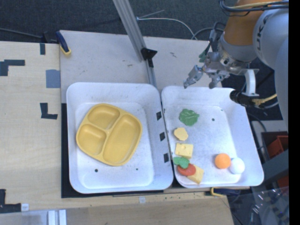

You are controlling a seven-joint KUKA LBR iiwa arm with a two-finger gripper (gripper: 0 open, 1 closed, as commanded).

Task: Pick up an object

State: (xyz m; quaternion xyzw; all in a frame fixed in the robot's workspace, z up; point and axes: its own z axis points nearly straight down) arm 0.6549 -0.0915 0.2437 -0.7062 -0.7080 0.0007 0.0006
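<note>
Overhead, the end effector [202, 77], fingers apart and holding nothing, hangs at the upper edge of the right bin [243, 125], well above the green piece [189, 116]; descent, grasp and lift all remain.

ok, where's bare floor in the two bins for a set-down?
Left bin: a strip along its right wall beside the yellow tray, plus the front edge. Right bin: the middle, between the green piece and orange ball. Crowded: its left side, where food pieces stack toward the front.
</note>
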